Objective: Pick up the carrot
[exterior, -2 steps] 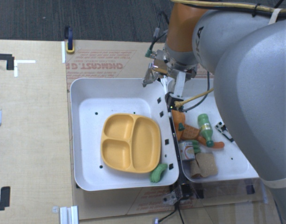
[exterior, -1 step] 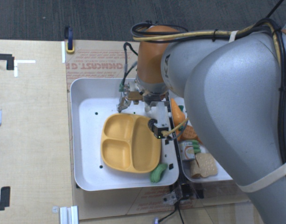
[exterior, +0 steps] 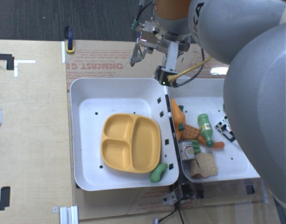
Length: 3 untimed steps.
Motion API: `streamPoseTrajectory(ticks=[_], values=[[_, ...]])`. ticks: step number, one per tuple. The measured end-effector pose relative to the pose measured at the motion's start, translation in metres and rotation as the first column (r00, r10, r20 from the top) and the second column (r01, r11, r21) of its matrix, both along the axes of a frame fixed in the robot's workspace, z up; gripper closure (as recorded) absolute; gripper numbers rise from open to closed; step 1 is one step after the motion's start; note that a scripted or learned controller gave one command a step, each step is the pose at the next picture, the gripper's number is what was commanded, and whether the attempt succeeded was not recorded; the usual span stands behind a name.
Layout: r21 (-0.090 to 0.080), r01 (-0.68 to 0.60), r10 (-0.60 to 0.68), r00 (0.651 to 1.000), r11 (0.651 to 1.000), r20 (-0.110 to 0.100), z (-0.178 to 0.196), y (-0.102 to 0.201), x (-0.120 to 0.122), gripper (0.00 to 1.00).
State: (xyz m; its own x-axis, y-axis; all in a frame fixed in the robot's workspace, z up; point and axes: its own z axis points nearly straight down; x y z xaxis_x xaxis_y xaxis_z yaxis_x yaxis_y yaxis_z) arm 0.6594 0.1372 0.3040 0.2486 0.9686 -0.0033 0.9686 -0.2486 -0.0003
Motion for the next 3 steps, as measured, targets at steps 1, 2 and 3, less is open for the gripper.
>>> streamPoseTrajectory(ticks=[1, 2, 3], values=[[-0.001, 0.302, -0.302, 0.953, 0.953, 0.0, -0.014, 0.075, 0.0, 0.0], [0.001, 0.482, -0.482, 0.876, 0.876, 0.0, 0.106, 0.091, 0.0, 0.0], [-0.001, 0.483, -0.483, 0.875, 0.875, -0.002, 0.113, 0.09, 0.001, 1.0]])
